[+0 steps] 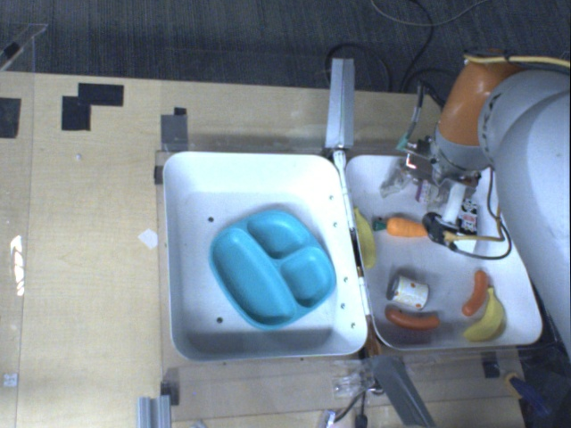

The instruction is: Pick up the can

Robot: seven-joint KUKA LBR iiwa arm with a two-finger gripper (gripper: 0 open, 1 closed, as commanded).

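The can lies on its side low in the right bin, well below the end effector, which hovers near the bin's upper edge, whether open or closed unclear.

no readable text, labels or numbers anywhere

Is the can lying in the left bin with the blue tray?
No, the can lies in the right bin, beside a sausage.
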